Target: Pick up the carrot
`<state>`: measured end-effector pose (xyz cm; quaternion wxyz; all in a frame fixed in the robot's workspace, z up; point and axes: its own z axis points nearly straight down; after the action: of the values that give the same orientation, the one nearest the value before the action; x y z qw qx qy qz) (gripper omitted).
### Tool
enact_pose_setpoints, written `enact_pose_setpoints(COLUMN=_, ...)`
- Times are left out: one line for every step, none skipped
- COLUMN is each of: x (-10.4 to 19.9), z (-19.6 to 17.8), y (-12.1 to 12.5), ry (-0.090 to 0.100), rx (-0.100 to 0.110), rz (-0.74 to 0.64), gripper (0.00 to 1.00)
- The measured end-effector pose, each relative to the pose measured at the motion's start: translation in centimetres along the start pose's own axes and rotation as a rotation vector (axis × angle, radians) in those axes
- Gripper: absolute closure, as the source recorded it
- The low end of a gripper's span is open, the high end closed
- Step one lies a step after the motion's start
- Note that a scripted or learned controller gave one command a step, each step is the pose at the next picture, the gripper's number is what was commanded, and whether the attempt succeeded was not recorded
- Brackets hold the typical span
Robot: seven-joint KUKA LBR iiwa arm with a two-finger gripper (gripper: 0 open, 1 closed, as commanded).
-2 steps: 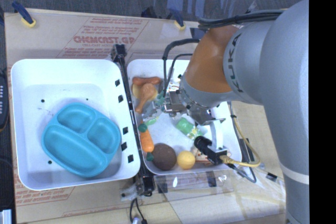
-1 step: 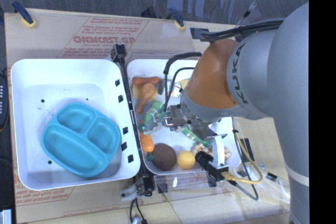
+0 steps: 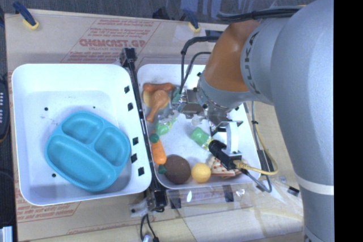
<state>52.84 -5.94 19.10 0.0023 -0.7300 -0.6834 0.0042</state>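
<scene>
The carrot [image 3: 159, 152] is a small orange piece with a green top. It lies in the right bin [image 3: 170, 72] against the left wall, near the front. My gripper [image 3: 178, 106] hangs over the middle of that bin, up and to the right of the carrot and clear of it. The wrist and the grey arm cover the bin's right half.
Around the carrot lie a brown ball [image 3: 177, 169], a yellow lemon [image 3: 200, 173], a green piece [image 3: 199, 136] and a tan drumstick [image 3: 159, 100] with an orange piece [image 3: 157, 88] behind it. The left bin [image 3: 34, 79] holds a blue divided plate [image 3: 88, 149].
</scene>
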Motion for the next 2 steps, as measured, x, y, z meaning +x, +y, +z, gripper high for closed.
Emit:
enact_pose_setpoints(x=-3.0, z=4.2, y=7.4, ry=0.003, rx=0.002, rz=0.012, gripper=0.0)
enact_pose_setpoints(x=1.4, z=-0.1, y=-0.9, ry=0.005, rx=-0.002, rz=-0.115, gripper=0.0)
